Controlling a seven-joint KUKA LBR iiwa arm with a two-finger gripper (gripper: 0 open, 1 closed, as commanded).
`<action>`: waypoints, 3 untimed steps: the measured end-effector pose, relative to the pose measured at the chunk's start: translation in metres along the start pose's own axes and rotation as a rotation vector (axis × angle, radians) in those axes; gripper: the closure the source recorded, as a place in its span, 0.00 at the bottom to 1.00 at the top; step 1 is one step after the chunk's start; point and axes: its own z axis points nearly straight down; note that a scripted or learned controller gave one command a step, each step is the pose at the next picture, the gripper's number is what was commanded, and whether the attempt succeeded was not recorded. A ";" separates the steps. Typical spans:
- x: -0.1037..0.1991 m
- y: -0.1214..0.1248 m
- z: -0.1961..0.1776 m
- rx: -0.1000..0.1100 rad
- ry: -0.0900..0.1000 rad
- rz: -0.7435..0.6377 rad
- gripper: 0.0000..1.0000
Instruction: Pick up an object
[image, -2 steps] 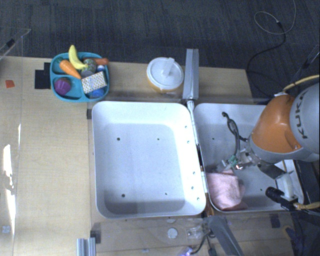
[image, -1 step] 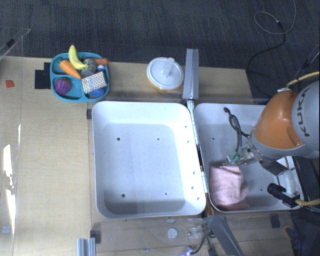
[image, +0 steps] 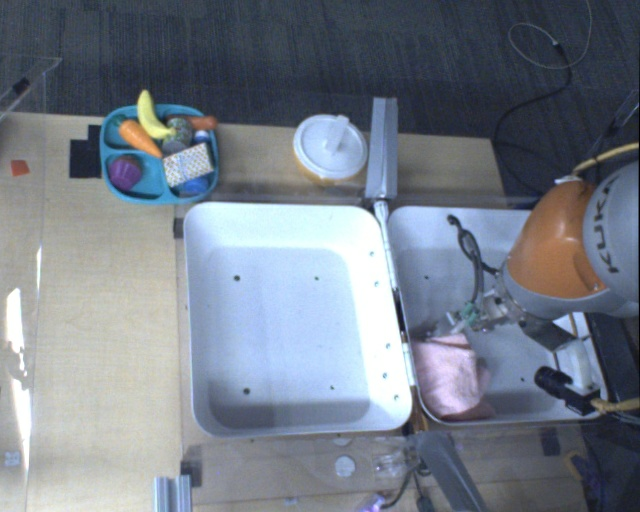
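The counter (image: 90, 330) under me carries two white bins side by side. The left bin (image: 290, 315) is the larger showing. My arm (image: 565, 250), grey with its orange band, reaches into the right bin (image: 430, 250). A pink cloth (image: 450, 375) lies bunched in that bin's near left corner. My tool (image: 470, 318) sits just above the cloth's top edge; whether it touches I cannot tell, nor how wide it stands. Beyond the bins rest a blue tray of toy food (image: 155, 150) and a white lidded cup (image: 330, 148).
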 end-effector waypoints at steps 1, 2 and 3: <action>0.007 -0.013 0.013 0.011 0.007 0.018 0.00; 0.005 -0.008 -0.001 -0.001 -0.001 0.017 1.00; 0.005 -0.008 -0.001 -0.001 -0.001 0.017 0.00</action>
